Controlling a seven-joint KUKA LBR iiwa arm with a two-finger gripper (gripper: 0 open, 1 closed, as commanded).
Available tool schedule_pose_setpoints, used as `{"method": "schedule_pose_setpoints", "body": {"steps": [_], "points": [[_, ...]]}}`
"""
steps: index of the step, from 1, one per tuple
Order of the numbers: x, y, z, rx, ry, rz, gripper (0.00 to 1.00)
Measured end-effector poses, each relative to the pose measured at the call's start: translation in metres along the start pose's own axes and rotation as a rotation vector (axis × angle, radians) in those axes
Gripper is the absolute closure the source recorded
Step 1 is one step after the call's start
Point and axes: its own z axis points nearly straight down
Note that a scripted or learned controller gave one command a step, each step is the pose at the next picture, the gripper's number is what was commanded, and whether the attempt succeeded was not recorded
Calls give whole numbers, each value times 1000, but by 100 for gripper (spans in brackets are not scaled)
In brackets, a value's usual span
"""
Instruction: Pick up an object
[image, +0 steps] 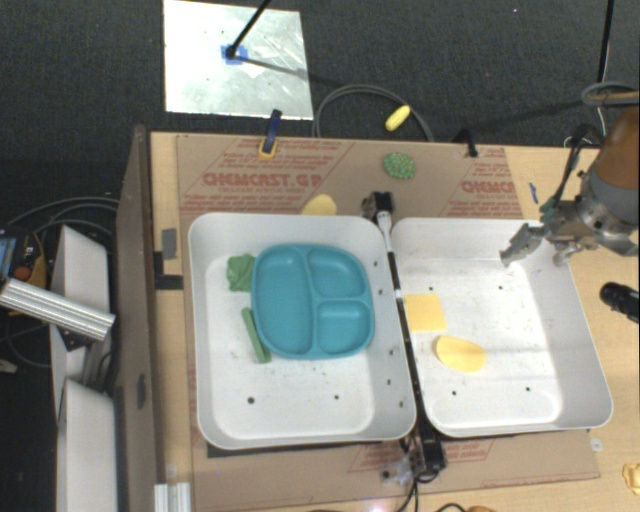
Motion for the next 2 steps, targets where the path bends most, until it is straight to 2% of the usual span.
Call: {"method": "schedule_pose_setpoints", "body": {"steps": [1,2], "points": [[25,-67,26,7,3,3,0],[83,-88,103,7,5,-4,0]]}}
